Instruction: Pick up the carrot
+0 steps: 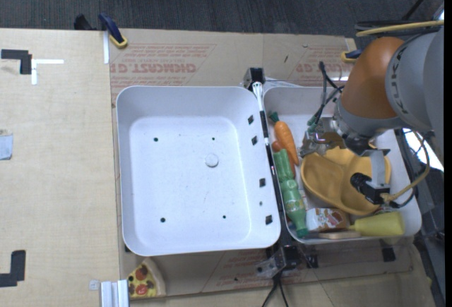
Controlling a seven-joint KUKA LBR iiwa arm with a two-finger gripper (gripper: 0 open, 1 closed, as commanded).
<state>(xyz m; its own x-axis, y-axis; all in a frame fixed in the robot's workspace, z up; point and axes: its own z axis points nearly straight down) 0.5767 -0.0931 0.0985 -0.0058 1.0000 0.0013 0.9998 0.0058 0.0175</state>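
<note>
Claw [319, 140] sits low in the right bin [404, 171], mostly hidden under the wrist; cannot tell its state. Carrot [284, 139] lies just left of the claw, near the bin's left wall, apart from it as far as visible. Green bottle [287, 185] runs below the carrot, down-left of the claw. Yellow bowl-like thing [332, 182] just below the claw. Left bin [191, 164] well to the left, on the desk [56, 178].
</note>
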